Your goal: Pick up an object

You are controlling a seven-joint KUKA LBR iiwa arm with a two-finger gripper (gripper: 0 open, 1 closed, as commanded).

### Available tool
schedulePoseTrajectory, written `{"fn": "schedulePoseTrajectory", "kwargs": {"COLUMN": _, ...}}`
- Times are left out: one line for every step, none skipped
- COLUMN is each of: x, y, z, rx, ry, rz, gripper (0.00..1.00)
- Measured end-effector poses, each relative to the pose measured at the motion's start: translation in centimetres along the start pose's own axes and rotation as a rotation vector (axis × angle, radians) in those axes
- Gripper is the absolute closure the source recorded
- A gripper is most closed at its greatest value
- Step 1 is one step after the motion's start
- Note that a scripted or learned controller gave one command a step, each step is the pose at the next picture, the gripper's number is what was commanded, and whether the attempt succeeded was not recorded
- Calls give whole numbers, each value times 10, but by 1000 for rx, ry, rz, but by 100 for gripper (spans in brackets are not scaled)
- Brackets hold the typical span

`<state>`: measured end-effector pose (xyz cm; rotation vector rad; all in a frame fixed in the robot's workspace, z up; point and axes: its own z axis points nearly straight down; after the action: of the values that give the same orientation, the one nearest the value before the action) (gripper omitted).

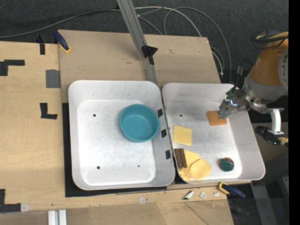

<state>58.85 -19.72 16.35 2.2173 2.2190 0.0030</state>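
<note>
Nearby, yellow square point(183, 135), brown bar point(181, 158), green ball point(227, 164)

Evenly lit, diffuse overhead light, moderately bright. Mild glare on white bins point(112, 90), rims slightly blown toward 12 o'clock. Soft short shadow under blue bowl point(138, 122) toward 6 o'clock. Dark, low-contrast floor point(70, 6) at 12 o'clock. Overall soft focus, visible compression noise; arm point(269, 74) at 3 o'clock slightly blurred.

Behind the shallow white plastic left bin point(75, 125), a slanted grey metal pole point(131, 18) rises over the pale wooden bench point(28, 78). Black cables point(187, 13) loop behind-right of it. Black tape marks point(46, 110) lie left, and a blue-and-yellow clamp point(62, 41) behind-left.
</note>
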Motion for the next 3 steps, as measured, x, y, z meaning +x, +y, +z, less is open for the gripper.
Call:
{"fn": "schedulePoseTrajectory", "kwargs": {"x": 1, "y": 8, "z": -62, "rx": -2, "ry": 0, "rz": -2, "gripper": 100}}
{"fn": "schedulePoseTrajectory", "kwargs": {"x": 1, "y": 9, "z": -89, "rx": 3, "ry": 2, "rz": -1, "gripper": 100}}
{"fn": "schedulePoseTrajectory", "kwargs": {"x": 58, "y": 7, "z": -94, "rx": 5, "ry": 4, "rz": -6, "gripper": 100}}
